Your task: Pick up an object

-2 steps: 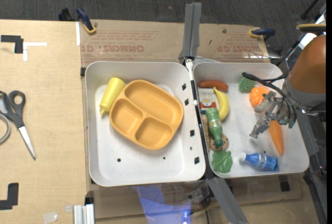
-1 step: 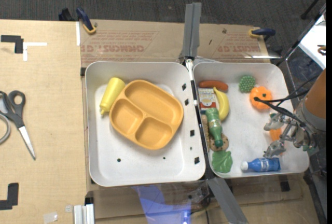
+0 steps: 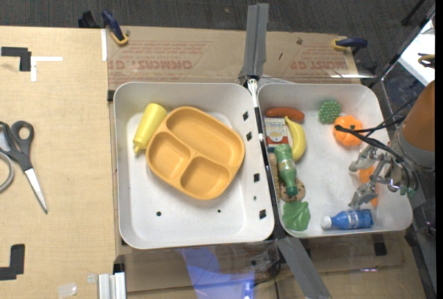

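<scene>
Cardboard and pale wood cover the bench, and two white bins sit side by side on it, with scissors (image 3: 24, 159) lying far off to the pincer's left. Over in the right bin (image 3: 325, 183), the pincer (image 3: 370, 183) hangs low near the right wall, and whether its fingers are wide or narrow I cannot tell, the metal is too tangled to read. Just below it lies a blue bottle (image 3: 348, 221) on its side, close by. Just above it sits an orange pumpkin (image 3: 348, 133), with a green bumpy ball (image 3: 330, 111) beyond that. Off to the pincer's left, along the bin's far wall, there's a banana (image 3: 297, 138), a sausage (image 3: 284, 113), a green bottle (image 3: 286, 167) and a green leafy piece (image 3: 296, 216). Further left, the left bin (image 3: 183, 228) carries a yellow divided plate (image 3: 195, 151) and a yellow bottle (image 3: 149, 126) touching it.
</scene>
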Robot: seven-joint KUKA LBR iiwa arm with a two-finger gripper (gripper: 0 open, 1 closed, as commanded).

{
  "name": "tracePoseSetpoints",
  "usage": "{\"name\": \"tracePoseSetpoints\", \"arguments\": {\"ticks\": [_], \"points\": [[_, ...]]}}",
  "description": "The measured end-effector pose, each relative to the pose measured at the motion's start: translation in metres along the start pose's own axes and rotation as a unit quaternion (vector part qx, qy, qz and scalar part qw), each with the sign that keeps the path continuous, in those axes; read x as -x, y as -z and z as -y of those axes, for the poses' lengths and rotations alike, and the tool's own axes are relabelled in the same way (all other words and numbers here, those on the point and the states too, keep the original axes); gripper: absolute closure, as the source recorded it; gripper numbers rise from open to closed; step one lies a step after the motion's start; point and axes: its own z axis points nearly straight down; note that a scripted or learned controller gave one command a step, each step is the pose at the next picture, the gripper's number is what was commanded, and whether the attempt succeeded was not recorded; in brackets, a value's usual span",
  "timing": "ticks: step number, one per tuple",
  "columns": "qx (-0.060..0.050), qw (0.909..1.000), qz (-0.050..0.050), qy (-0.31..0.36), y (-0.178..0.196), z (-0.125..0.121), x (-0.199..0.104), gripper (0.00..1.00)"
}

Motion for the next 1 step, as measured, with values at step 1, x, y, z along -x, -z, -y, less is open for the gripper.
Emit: {"name": "tracePoseSetpoints", "arguments": {"ticks": [1], "points": [[0.000,1.0000,0.002,-0.001,0.0101,-0.0006,0.0016,1.00]]}}
